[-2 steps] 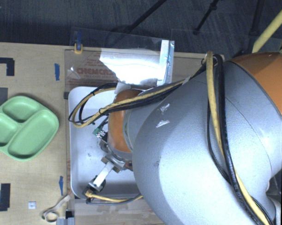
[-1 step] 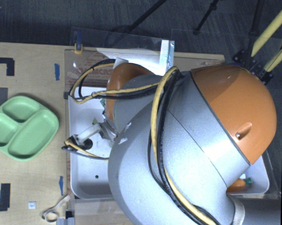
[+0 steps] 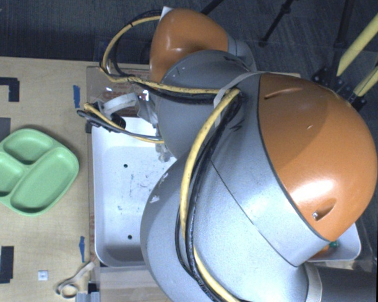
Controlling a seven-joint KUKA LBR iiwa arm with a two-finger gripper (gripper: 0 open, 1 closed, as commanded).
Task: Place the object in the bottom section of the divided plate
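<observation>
— Anything on the green plate [image 3: 33,171] yet?
— No, all three sections look bare. The arm [image 3: 250,180] leans over the white bin [image 3: 122,194]; I can't tell the tool's state or spot the object.

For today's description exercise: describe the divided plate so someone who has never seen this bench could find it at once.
Start at the white bin under the big grey-and-orange arm, then look left onto the bare wooden bench. There lies the divided plate: pale green, rounded, with three sunken sections, the only green thing on the wood.
</observation>
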